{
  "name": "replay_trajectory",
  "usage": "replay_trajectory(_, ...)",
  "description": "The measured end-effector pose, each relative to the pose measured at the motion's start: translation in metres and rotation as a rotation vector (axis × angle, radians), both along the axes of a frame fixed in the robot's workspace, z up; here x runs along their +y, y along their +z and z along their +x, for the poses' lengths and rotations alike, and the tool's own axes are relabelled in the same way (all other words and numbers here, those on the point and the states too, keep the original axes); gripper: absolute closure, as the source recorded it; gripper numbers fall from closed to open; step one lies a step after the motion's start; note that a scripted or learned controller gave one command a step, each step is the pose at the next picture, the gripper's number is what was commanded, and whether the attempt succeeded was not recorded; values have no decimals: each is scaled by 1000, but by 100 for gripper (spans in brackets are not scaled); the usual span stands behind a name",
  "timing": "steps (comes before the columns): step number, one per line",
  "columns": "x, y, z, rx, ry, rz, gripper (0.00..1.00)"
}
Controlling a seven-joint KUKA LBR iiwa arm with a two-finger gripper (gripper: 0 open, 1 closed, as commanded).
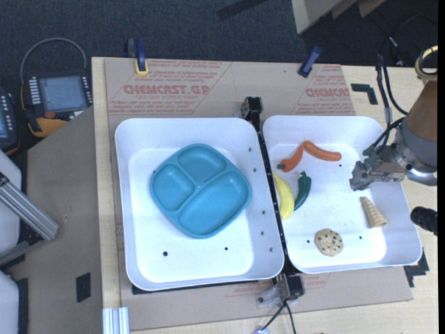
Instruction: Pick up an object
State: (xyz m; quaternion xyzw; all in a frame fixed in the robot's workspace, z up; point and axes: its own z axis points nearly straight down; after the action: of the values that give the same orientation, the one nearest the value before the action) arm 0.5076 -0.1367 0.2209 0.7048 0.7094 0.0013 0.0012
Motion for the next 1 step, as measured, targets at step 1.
replay_trajectory(1,45,-6,4,5,-1,2,100)
